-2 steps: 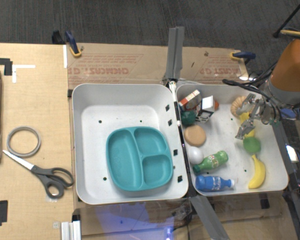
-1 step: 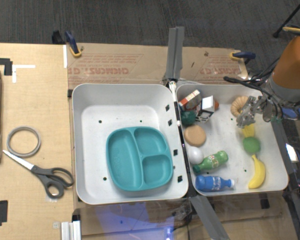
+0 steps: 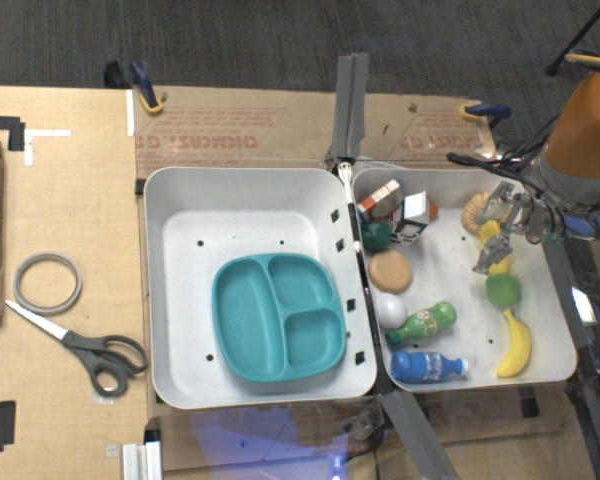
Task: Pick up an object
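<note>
Hovering low over the right bin, the gripper reaches in from the right on the grey arm, its fingers pointing down toward the bin floor. How far apart they stand I cannot tell; something yellowish shows at their tips, too small to say whether it is gripped. Just below the fingers lies a green ball, the nearest candidate, close to or touching the tips. Below that lies a banana, its long axis running up and down the picture. A ridged tan object sits just up and left of the fingers. Well to their left lie a green bottle and a blue bottle.
</note>
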Available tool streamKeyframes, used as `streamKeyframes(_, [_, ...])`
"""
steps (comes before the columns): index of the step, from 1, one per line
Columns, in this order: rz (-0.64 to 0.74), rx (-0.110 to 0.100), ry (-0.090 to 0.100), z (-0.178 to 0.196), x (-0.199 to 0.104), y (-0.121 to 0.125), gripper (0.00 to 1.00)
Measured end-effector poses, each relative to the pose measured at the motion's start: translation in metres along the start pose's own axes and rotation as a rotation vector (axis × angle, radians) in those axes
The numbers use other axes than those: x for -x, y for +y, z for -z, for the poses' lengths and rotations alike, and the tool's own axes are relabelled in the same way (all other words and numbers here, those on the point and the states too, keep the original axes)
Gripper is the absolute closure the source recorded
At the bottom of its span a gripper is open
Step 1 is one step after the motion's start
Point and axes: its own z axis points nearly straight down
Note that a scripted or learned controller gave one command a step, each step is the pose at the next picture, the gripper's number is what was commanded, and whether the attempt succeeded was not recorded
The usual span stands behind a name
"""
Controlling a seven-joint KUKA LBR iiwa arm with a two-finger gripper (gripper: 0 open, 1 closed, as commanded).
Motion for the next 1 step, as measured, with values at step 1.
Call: streamKeyframes(1, [-0.069, 0.001, 0.011, -0.0217, 0.0091, 0.0005, 0.00])
